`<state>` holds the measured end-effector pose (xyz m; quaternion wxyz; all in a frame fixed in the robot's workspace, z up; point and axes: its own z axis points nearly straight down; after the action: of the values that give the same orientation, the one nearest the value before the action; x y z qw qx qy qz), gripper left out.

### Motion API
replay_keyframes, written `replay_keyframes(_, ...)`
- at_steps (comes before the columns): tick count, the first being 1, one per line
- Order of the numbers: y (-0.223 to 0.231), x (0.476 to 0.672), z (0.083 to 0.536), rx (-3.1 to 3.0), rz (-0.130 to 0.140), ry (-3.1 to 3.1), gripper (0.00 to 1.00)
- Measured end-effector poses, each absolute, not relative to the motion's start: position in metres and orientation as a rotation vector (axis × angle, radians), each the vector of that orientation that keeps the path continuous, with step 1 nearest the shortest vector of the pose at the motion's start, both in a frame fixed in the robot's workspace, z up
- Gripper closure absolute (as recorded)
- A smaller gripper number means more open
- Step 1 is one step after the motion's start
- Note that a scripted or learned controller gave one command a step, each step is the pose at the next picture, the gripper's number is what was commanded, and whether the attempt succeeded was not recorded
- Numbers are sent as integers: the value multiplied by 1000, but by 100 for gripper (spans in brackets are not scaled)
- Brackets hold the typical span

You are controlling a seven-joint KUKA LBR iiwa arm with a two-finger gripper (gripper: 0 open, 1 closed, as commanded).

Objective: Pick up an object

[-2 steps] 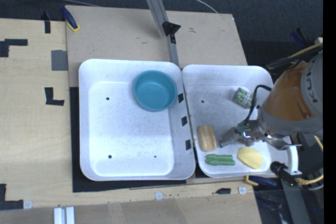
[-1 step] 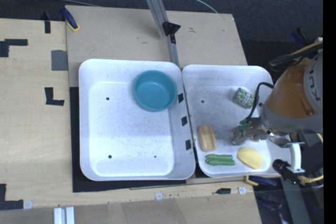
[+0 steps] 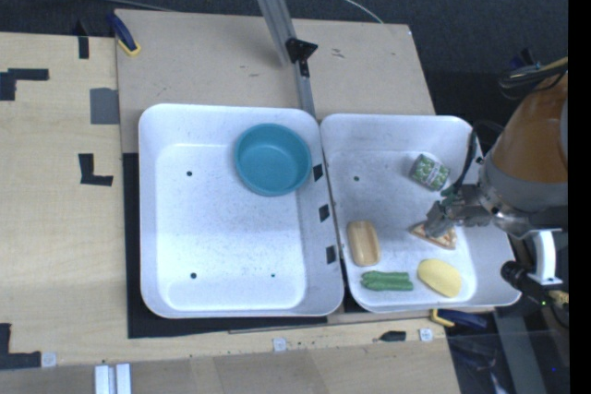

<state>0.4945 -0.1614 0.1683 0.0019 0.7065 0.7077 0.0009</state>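
Right bin: pizza slice [image 3: 441,236] flat under gripper [image 3: 447,212]; green can [image 3: 429,171], hot dog [image 3: 364,243], green beans [image 3: 386,280], lemon [image 3: 440,277].

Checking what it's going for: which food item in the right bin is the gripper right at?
The orange wedge: the gripper sits right over it. The yellow lemon, green pod and bun lie apart.

text: none legible | green can [image 3: 429,171]: label pattern too blurred to read (no brand discernible)
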Motion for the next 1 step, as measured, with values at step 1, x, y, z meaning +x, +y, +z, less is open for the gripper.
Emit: replay_keyframes(1, -163, 494, 211, 2218, 2, 2221, 100)
